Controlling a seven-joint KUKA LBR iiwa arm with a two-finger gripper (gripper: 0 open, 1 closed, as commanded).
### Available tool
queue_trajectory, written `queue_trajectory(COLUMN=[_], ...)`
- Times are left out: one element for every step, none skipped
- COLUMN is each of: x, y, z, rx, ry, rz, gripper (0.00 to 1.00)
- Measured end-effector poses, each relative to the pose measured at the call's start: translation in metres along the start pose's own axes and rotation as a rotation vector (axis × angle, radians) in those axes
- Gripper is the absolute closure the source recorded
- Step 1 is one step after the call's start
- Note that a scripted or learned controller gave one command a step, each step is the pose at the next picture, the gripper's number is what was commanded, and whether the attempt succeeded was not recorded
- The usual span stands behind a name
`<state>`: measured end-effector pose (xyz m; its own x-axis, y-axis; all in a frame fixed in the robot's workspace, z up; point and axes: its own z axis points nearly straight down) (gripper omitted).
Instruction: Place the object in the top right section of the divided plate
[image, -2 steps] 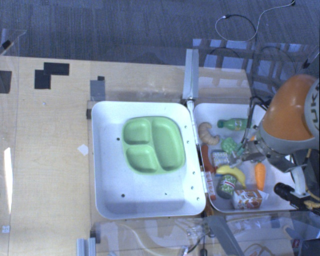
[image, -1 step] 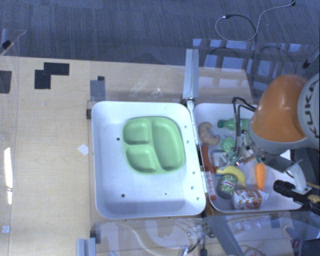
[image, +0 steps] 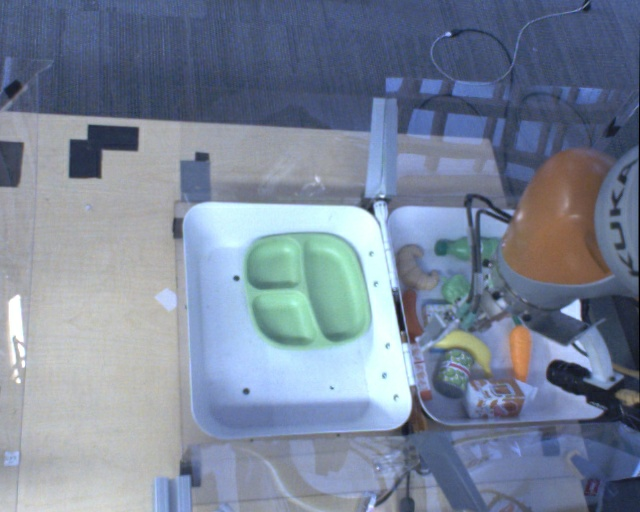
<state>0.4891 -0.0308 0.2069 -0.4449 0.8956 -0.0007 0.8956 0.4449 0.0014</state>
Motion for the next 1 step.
queue_trajectory(x=[-0.0005], y=[0.0025], z=[-0.0079], rx=[0.0], ry=[0.0], rz=[-0.004], gripper=[1.0])
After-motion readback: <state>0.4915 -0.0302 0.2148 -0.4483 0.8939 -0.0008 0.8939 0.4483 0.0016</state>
